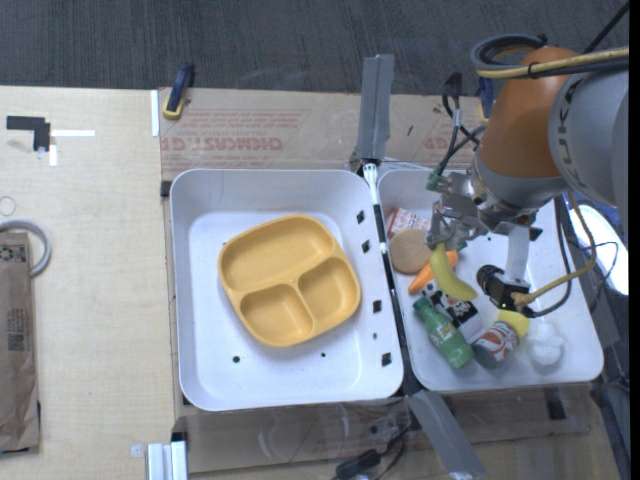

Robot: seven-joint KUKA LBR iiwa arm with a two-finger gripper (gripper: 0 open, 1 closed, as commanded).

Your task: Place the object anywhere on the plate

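A yellow three-compartment plate (pixel 289 279) lies in the left bin (pixel 196 298), with nothing on it. The right bin (pixel 575 353) holds a heap of objects: a round brown bun (pixel 407 251), an orange carrot (pixel 432 267), a yellow banana (pixel 453 280), a green bottle (pixel 443 334), a small can (pixel 494 342) and a red-and-white packet (pixel 405 218). My gripper (pixel 444 234) hangs low over the upper middle of that bin, just above the tops of the carrot and banana and right of the bun. I see nothing lifted off the heap.
A white crumpled item (pixel 545 346) sits in the right bin's lower right corner. A black-and-white toy (pixel 456 310) lies under the banana. The grey divider post (pixel 375 108) stands between the bins at the back. Cables (pixel 530 293) trail from the wrist over the right bin.
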